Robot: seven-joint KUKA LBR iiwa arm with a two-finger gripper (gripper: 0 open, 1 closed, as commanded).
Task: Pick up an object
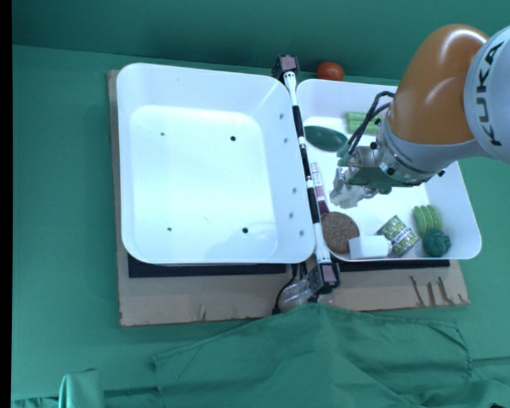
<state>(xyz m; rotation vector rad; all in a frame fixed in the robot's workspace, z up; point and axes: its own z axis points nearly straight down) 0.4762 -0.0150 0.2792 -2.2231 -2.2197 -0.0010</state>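
Observation:
My gripper [351, 190] hangs low inside the right bin [463, 201], near its middle, under the grey wrist and orange band. Just below it to the left lies a brown round disc [339, 230]. A white block [370, 246] and a small green patterned can [397, 234] sit near the bin's front wall. A ridged light-green piece [426, 218] and a dark green knobbly piece [436, 243] lie in the front right corner. A dark green oval [325, 136] and a pale green piece [357, 121] lie toward the back. I see nothing held.
The left bin [136, 143] stands beside the right one, with a black-and-white bar [302, 143] between them. A dark red tube [318, 195] lies along the right bin's left wall. A red ball [330, 70] rests outside, behind the right bin. Green cloth [323, 355] covers the front.

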